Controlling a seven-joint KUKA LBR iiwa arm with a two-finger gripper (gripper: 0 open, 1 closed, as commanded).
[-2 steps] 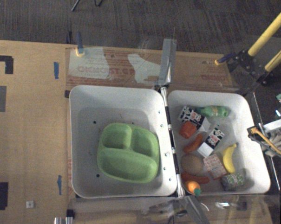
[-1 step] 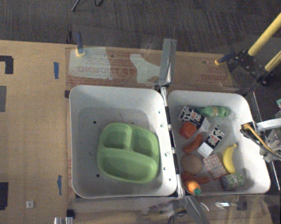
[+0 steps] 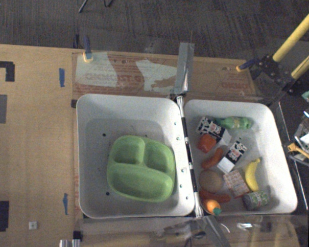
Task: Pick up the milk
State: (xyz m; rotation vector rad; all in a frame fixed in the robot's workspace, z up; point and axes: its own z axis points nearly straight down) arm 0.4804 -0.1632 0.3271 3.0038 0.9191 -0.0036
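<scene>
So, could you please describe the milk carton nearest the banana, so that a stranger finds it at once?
Look in the right bin, the one crowded with toy food. Left of the yellow banana a small carton lies tilted. It has black and white cow patches; a second similar carton lies further up, beside the green bottle.

It is a robot lab: a plywood bench (image 3: 31, 140) with tape marks (image 3: 61, 77), clamps (image 3: 259, 63) and two bins (image 3: 88, 112).
</scene>
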